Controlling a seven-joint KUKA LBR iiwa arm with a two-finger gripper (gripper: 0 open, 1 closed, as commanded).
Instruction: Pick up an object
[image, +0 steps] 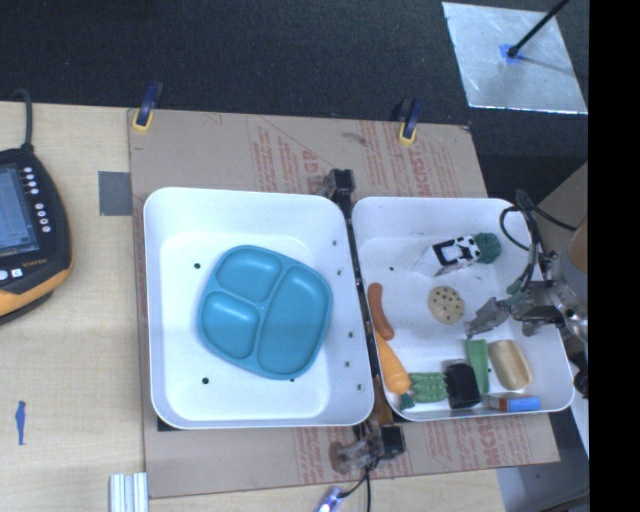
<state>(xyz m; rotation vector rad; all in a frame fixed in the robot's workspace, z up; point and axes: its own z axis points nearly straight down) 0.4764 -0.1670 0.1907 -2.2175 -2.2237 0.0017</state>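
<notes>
At the front edge of the right-hand shallow white bin (400, 215), nearest you, you have a small blue and red marker-like stick (518, 404), a black block (461, 385) and a green studded brick (427, 387) lying close together. Just behind them sit a green bar (478, 362) and a tan bread-roll toy (510, 364), side by side. An orange carrot toy (393, 366) and a reddish sausage toy (380, 310) lie along the bin's left wall. A round speckled cookie (446, 303) rests mid-bin, with a black-and-white cow figure (457, 251) behind it. The pincer (492, 315) hangs low just right of the cookie, its 2 fingers spread and nothing between them. The left-hand white bin (170, 300) holds 1 blue divided plastic plate (265, 311). Both bins stand on the table (70, 380).
</notes>
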